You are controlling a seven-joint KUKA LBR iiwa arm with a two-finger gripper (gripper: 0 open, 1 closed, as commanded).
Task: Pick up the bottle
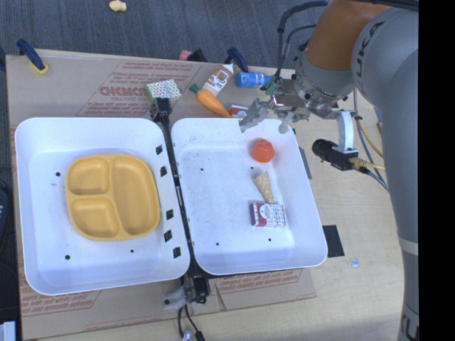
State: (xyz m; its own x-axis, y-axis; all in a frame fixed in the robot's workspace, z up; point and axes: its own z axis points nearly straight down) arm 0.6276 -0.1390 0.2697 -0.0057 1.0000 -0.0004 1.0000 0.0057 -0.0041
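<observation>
A small white bottle (pixel 218 79) with an orange label lies on the cardboard behind the two bins, just past the right bin's far-left corner. My gripper (pixel 266 121) hangs over the far edge of the right bin (pixel 213 247), to the right of the bottle and nearer the camera. Its two fingers (pixel 247 121) are spread open with nothing between them. The gripper is apart from the bottle.
An orange carrot (pixel 212 103) lies just in front of the bottle, and a blue cylinder (pixel 249 80) to its right. The right bin holds a red-orange ball (pixel 262 150), a cone (pixel 264 186) and a red carton (pixel 268 214). A yellow divided plate (pixel 112 196) fills the left bin (pixel 35 261).
</observation>
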